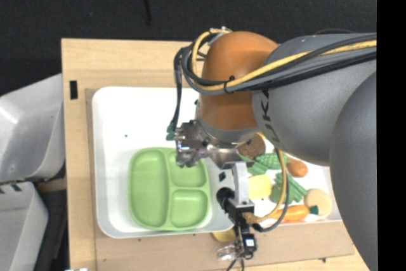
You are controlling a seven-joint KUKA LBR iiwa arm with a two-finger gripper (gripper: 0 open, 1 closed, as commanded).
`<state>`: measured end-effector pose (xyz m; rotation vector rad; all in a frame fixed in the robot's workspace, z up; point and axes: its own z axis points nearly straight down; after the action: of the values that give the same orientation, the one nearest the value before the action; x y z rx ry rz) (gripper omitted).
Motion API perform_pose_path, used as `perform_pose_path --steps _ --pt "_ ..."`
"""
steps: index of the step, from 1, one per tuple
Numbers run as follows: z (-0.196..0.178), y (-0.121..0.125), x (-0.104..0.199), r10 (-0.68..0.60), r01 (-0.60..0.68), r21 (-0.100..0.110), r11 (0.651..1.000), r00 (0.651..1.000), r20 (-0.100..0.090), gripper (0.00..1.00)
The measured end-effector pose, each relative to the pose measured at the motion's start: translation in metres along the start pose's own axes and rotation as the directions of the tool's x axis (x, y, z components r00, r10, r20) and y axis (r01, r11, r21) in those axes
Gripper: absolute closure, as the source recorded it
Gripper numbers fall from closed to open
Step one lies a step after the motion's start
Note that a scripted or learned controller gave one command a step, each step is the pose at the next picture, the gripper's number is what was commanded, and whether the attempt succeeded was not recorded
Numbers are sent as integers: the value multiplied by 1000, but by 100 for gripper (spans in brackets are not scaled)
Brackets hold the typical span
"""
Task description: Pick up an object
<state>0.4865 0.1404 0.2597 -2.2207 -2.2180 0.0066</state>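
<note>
- gripper [185, 150] low over left bin [108, 136], at the green tray's [168, 187] top edge; can't tell if clenched or released.
- candidate toy food [279, 190] piled in right bin, mostly under arm [304, 111].
- risk: closing on tray rim, slipping or dragging it.

**Setting: robotics laboratory test cell**

Industrial grey arm [317, 105] with orange band [231, 82] and exposed cabling works over a plain wooden bench [127, 63]. Shallow white bins [114, 136] hold a green divided plastic tray [168, 187] and toy food pieces [285, 190]. Dark floor surrounds; no domestic furnishings.
</note>
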Motion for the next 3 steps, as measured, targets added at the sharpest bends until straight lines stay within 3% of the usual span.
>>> perform_pose_path --steps 1,2,3 --pt "-78 4 -39 1 -1 -14 1000 1000 -2 100" --pt "127 2 -8 -2 2 3 1000 1000 1 100" --pt "1 4 83 -13 13 -15 1000 1000 -7 100"
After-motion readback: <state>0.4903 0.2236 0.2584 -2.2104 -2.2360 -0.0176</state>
